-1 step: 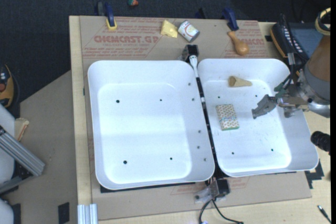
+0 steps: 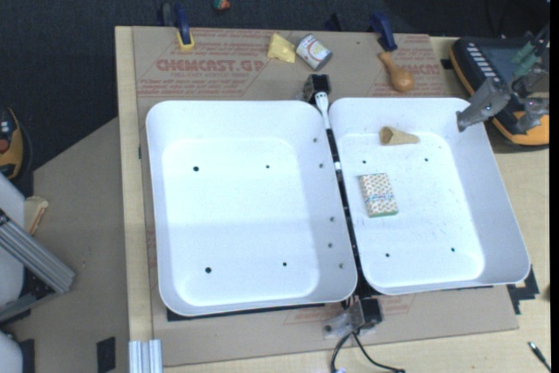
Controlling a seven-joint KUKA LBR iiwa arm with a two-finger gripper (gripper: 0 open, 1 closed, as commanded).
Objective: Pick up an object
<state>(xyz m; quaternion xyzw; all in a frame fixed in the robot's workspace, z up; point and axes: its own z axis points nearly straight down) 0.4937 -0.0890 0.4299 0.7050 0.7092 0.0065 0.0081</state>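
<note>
**Q:** Start with the big things. What's laid out under you?

**A:** Two shallow white trays side by side on the bench (image 2: pixel 262 70). The left bin (image 2: pixel 175 122) is the larger spread of bare white. The right bin (image 2: pixel 489 188) carries the two candidates: a small patterned box (image 2: pixel 378 194) near its middle, lying flat, and a tan wedge-shaped piece (image 2: pixel 398 136) nearer the far wall.

**Q:** And where are you?

**A:** My gripper (image 2: pixel 476 111) sits at the right bin's far right corner, just over the rim, coming in from the right. Whether it is parted or closed I cannot tell (it reads as one grey wedge from up here). Nothing is visibly held.

**Q:** So which way does the box lie from you?

**A:** Left and toward the near edge, well apart from me, a diagonal reach into the bin. The wedge is nearer, almost straight left.

**Q:** How does the box point?

**A:** Its long axis runs roughly far-to-near, leaning slightly, close to parallel with the seam between the bins. I'd judge a grasp across its short sides the safer bet. The wedge's long axis runs left-right, thin end pointing right, toward me
</note>
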